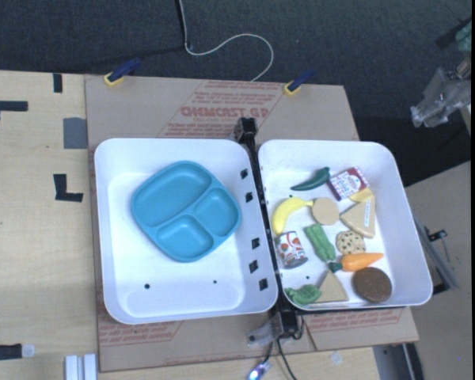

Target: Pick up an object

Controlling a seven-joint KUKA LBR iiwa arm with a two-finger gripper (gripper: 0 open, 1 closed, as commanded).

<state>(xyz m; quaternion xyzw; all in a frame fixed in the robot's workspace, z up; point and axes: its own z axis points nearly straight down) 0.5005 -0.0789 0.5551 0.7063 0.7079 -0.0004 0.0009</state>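
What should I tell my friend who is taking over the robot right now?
Gripper: up at the right edge, off to the side of the bins, too blurry to tell how it stands. Nothing shows in it.
Toy food: all lying in the right bin, including a banana, carrot, brown cookie, green pepper, small can and cheese wedge.
Left bin: holds a blue divided plate.
Done: nothing picked up so far.
Left: move the arm over the right bin, come down on one toy, grab it and lift it.
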